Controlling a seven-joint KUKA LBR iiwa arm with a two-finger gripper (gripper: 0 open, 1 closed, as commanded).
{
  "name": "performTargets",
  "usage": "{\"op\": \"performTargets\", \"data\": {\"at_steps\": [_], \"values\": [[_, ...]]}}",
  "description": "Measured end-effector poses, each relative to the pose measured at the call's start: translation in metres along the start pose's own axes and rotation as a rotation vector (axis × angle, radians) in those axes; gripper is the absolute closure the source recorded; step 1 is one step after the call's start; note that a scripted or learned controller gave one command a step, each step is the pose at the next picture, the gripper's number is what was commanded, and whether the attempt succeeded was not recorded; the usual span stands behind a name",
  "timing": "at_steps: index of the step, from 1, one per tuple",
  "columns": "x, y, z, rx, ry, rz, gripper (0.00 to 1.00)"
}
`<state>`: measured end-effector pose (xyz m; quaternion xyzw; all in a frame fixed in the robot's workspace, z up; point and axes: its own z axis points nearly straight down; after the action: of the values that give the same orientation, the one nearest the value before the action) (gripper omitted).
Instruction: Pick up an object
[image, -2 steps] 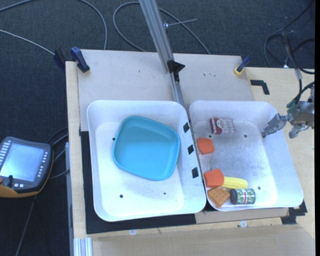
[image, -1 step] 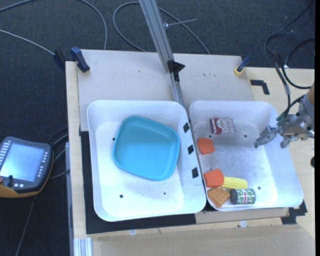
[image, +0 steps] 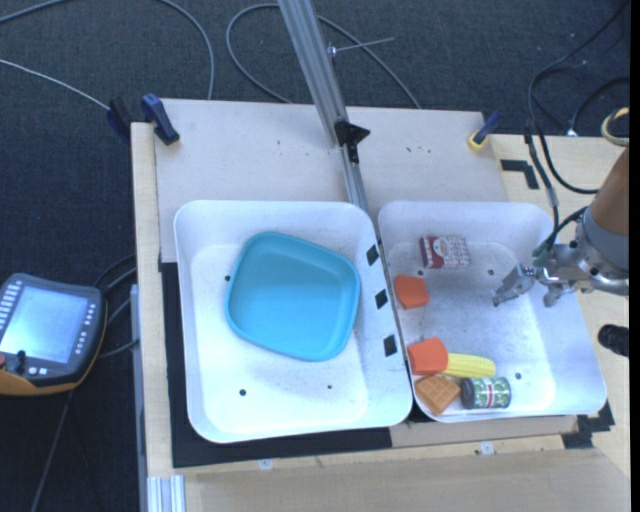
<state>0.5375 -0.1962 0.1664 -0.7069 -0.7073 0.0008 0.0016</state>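
The right bin (image: 570, 345) holds several small objects. A red and white packet (image: 443, 251) lies near its back wall. An orange block (image: 411, 291) sits by the left wall. Bunched in the front left corner are a red-orange block (image: 428, 355), a yellow corn cob (image: 468, 365), a tan waffle piece (image: 437, 392) and a dark can (image: 486, 392) on its side. My gripper (image: 523, 297) hangs over the right half of this bin, open, with nothing between its fingers. It is to the right of the orange block and apart from every object.
The left bin (image: 200, 330) carries a large blue square plate (image: 293, 295). A metal pole (image: 325, 75) slants down to the divider between the bins. Cables trail at the right behind the arm. A handheld control pad (image: 45, 330) lies off the bench to the left.
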Motion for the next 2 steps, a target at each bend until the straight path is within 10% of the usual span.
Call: {"op": "performTargets", "data": {"at_steps": [1, 2], "values": [[-0.004, -0.005, 0.044, 0.0, 0.0, 0.001, 0.0], [-0.004, -0.003, 0.031, -0.005, -0.001, 0.0, 1.0]]}}
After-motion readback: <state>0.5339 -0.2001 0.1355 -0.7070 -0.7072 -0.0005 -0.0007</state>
